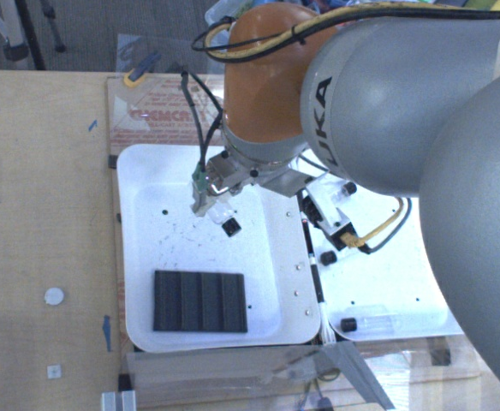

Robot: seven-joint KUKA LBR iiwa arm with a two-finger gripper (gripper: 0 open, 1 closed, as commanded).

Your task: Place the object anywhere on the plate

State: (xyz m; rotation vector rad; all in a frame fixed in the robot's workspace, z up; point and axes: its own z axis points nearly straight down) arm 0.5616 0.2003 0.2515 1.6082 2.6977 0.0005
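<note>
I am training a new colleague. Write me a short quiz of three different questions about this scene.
1. True or false: the dark ribbed plate lies in the left bin.
2. The gripper hangs over: A) the left bin B) the right bin C) the wooden bench
3. Fill in: the small dark object lies ___ the plate, not on it.

Key: 1 true; 2 A; 3 above (further back in the bin).

In the left bin (139, 229), the ribbed plate (199, 301) lies at the front, the small object (230, 226) behind it.
</note>
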